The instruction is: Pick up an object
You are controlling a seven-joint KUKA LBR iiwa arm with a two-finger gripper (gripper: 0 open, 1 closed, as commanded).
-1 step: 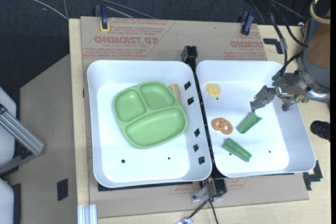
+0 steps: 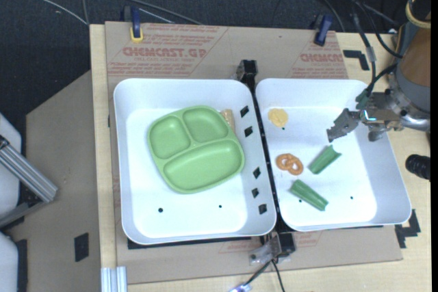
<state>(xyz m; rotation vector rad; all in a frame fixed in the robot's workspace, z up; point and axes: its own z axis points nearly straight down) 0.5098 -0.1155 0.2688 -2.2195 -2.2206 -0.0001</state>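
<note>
While nothing sits between its fingers, the end effector (image 2: 340, 128) hangs over the right bin (image 2: 383, 212), toward that bin's far right corner, with its two dark fingers spread apart and pointing down and left. The nearest candidate is the upper green piece (image 2: 324, 160), lying tilted just below the fingertips near the bin's middle; a second green piece (image 2: 308, 194) lies closer to the near edge, a small orange pretzel-shaped item (image 2: 290, 163) rests by the left wall, and a yellow lump (image 2: 278, 117) sits toward the far left corner. These look like light toy foods, probably stiff plastic with smooth skin, so a pinch across the green piece's short width seems safest. The grey arm (image 2: 414, 82) enters from the bench's right edge, wrist bent inward. The left bin (image 2: 137, 215) carries a green divided plate (image 2: 196, 148).
</note>
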